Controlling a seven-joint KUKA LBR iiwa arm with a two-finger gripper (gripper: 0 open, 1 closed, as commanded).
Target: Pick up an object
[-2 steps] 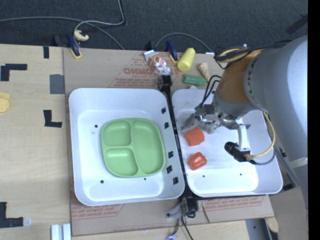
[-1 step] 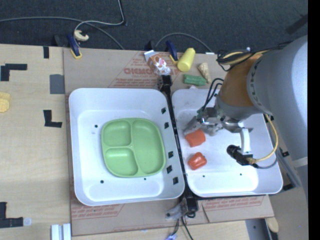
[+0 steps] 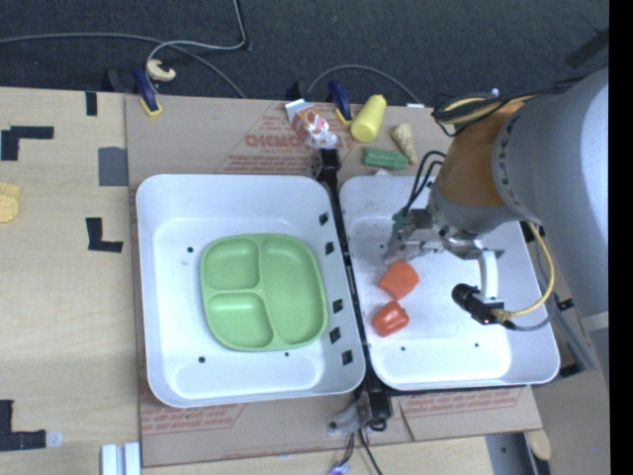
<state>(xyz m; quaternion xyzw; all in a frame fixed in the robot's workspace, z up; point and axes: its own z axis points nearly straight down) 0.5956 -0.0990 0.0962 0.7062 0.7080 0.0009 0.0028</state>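
Note:
In the right bin (image 3: 445, 359) lie two orange-red objects: a larger one (image 3: 400, 279) and a smaller one (image 3: 390, 318) just below it. The arm reaches in from the right, its orange band over the bin's upper half. My gripper (image 3: 410, 240) hangs low over the bin floor, just above and slightly right of the larger orange piece. The wrist body hides much of the fingers.
The left bin (image 3: 168, 216) holds a green divided plate (image 3: 264, 291). Behind the bins on the cardboard lie a yellow object (image 3: 369, 117), a green piece (image 3: 384, 158), a tan piece (image 3: 404, 140) and a small wrapped item (image 3: 315, 123). A black cable with yellow wire (image 3: 482, 304) hangs from the wrist.

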